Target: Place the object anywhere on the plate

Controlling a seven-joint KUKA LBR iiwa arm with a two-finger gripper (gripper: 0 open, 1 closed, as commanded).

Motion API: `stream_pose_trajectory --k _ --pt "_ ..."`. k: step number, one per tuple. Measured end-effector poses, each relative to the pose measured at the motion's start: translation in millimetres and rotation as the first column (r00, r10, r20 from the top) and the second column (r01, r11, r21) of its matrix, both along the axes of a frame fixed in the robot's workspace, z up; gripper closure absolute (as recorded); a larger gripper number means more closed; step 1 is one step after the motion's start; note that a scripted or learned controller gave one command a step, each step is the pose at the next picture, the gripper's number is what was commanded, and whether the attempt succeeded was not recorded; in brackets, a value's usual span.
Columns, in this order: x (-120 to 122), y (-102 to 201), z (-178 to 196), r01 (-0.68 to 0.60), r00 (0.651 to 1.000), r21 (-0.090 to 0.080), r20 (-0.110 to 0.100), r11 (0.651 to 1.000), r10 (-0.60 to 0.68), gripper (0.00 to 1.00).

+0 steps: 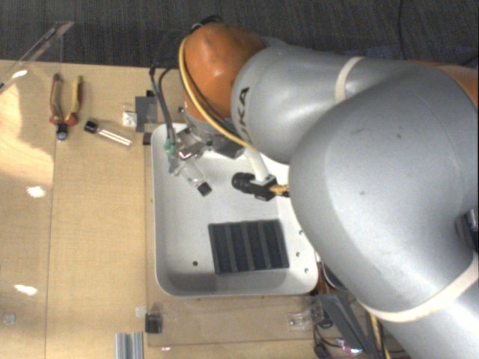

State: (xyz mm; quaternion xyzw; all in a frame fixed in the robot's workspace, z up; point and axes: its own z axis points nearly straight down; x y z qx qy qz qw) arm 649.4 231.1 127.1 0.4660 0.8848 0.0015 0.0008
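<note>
- Gripper (187,161): poised at 11 o'clock in the white bin (172,275); whether clenched or released cannot be told.
- Small dark block (203,189): lies at the gripper's 5 o'clock; judged light and rigid, best gripped across opposite sides.

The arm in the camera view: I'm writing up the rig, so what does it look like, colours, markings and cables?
The arm is built of bulky, rounded light-grey segments with an orange dome-shaped band above the wrist. Black "KUKA" lettering runs along the grey shell beside it. A yellow-and-black cable loops around the orange section, and a thin dark cable runs down toward the gripper, a small cluster of metallic parts.
</note>
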Motion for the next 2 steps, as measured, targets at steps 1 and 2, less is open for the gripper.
stream_pose_trajectory --k 1,2 --pt "20.9 -4.9 -38.5 -0.223 0.975 0.000 0.007 0.975 0.223 1.00" --pt "2.6 -7.1 78.3 -0.369 0.930 -0.002 0.008 0.930 0.369 1.00"
